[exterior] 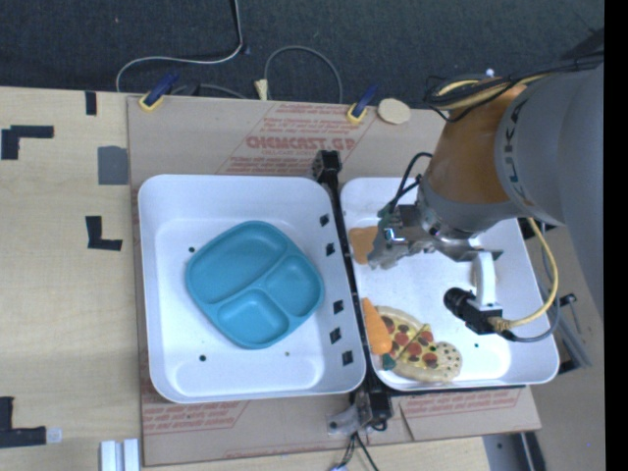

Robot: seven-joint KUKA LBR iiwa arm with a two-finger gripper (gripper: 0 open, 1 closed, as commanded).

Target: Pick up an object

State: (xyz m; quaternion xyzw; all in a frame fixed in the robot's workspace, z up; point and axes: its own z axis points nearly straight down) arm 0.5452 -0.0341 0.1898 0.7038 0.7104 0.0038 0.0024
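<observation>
The arm reaches into the right bin (530,366), its gripper (385,248) low near that bin's left wall, just beside a small orange object (361,242) that lies against the wall; the view does not settle whether the tool touches it or how the tool is set. Near the bin's front left corner lie an orange carrot-like piece (376,329) and a toy pizza slice (422,346), touching. A blue divided plate (255,283) sits mid-floor in the left bin (162,263).
</observation>
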